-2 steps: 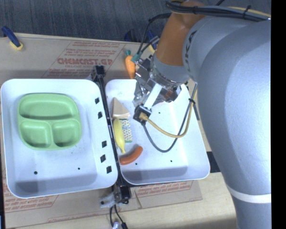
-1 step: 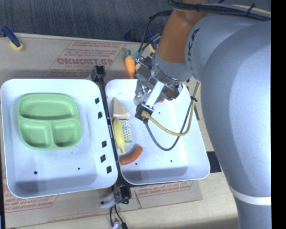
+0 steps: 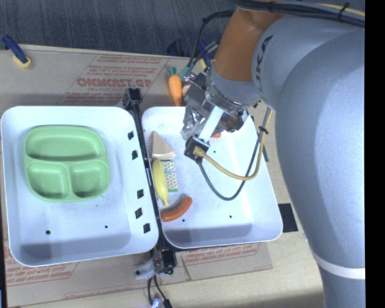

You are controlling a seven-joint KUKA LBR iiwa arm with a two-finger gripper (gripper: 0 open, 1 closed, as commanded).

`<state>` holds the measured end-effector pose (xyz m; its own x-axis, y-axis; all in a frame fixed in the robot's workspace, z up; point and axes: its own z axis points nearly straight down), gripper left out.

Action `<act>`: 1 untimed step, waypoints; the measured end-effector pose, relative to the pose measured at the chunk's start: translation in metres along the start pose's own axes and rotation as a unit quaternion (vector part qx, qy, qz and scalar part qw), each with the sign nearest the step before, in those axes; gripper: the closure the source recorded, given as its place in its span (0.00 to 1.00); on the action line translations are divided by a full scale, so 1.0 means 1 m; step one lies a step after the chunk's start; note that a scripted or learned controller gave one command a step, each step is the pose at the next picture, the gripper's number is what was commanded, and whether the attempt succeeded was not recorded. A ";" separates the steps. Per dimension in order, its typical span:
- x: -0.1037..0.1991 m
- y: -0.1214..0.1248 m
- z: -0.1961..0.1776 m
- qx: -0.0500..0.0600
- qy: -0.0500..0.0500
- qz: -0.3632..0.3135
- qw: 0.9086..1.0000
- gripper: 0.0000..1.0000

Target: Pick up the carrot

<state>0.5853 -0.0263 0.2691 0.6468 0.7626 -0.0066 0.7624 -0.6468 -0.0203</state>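
While the carrot is seen lying just past the far rim of the right bin, apparently on the cardboard-covered surface, no lift is judged done yet, so the whole pick is left. The pincer is held just beside it, over the bin's far corner. Spread or pressed together cannot be told, as its tip is hidden under the wrist. Whether carrot and pincer are touching or apart cannot be settled.

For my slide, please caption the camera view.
Robot arm over the right bin, beside a carrot at its far rim; a green tray lies in the left bin.
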 end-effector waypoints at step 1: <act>0.021 -0.069 0.014 -0.007 0.001 -0.096 0.995 1.00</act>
<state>0.5458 0.0347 0.2564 0.4885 0.8726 -0.0024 0.8725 -0.4885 -0.0064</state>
